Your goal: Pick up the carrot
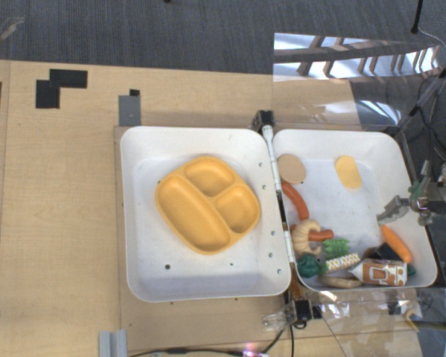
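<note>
Gripper (403, 208) is hanging over the right bin (371, 143), near its right wall — I cannot tell how it is set. Just below it, the orange carrot (395, 243) is lying on the bin floor, slanting down toward the right — close by.
</note>
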{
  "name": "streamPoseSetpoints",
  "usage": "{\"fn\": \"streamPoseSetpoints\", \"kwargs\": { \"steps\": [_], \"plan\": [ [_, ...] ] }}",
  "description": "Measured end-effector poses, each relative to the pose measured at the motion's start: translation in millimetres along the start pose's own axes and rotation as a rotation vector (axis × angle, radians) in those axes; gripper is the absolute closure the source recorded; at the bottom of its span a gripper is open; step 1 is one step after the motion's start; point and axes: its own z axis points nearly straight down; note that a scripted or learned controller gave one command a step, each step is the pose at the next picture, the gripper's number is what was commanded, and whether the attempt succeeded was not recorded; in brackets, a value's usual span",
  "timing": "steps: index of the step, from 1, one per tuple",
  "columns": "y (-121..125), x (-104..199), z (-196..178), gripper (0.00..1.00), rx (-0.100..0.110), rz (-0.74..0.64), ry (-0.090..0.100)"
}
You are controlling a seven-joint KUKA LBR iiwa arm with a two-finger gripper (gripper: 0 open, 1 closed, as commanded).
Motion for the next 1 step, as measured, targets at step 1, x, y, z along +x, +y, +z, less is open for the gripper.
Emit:
{"fn": "streamPoseSetpoints", "kwargs": {
  "steps": [1],
  "plan": [
    [1.4, -2.8, 103.4, 0.00, -0.007, -0.052, -0.001]
  ]
}}
